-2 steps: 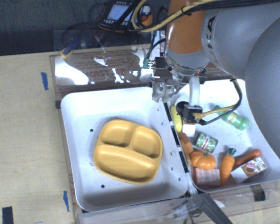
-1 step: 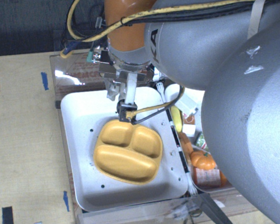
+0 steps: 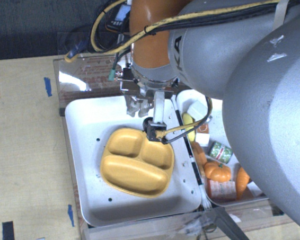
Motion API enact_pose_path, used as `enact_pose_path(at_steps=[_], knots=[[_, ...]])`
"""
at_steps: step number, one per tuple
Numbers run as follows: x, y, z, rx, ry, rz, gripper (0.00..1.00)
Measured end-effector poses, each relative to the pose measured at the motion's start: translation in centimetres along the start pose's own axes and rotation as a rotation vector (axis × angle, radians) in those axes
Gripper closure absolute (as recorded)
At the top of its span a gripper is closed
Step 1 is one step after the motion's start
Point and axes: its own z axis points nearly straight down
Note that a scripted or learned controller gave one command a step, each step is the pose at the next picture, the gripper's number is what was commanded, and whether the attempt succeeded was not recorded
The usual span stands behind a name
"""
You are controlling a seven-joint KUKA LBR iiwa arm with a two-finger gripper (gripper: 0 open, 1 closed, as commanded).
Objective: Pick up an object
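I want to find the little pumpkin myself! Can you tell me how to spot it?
Start at the two white bins side by side and go to the right-hand bin, partly hidden under the big grey arm. Near its lower end sits the small pumpkin, just below a green-labelled can. It is the round, ribbed, orange thing with a short stem on top.

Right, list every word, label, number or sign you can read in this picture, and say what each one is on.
None can be read.
Small can in the right bin: it has a green and white label, with print too small and blurred to read.
Flat packet under the small pumpkin: it has pale printing that is too blurred to read.
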Motion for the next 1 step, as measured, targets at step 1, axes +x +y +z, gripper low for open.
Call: enact_pose_path(at_steps=[1], knots=[[1.11,-5.92,3.24,0.000,0.001,-0.380,1.00]])
